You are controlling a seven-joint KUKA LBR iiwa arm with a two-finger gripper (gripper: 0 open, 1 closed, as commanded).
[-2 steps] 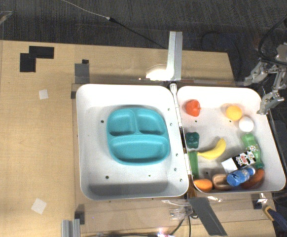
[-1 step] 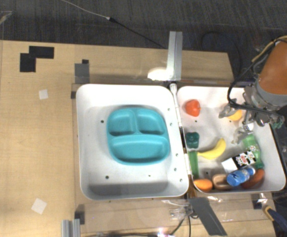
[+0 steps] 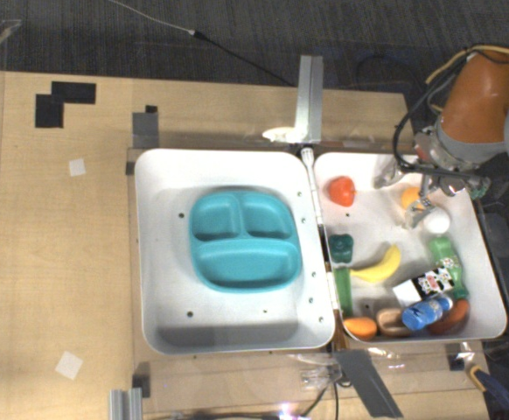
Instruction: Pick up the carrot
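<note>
A small orange piece point(image 3: 408, 197), which looks like the carrot, lies in the back part of the right bin point(image 3: 491, 274). My gripper point(image 3: 421, 204) hangs right over it, reaching in from the right, and partly hides it. I cannot tell whether the gripper touches it. Another orange, rounded item point(image 3: 359, 326) lies at the front left corner of the same bin.
The right bin also holds a red-orange ball point(image 3: 342, 191), a white ball point(image 3: 435, 223), a banana point(image 3: 379, 265), green items point(image 3: 444, 256), a blue bottle point(image 3: 425, 313) and a black-and-white box point(image 3: 429, 283). A teal divided tray point(image 3: 241, 239) lies in the left bin point(image 3: 158, 234).
</note>
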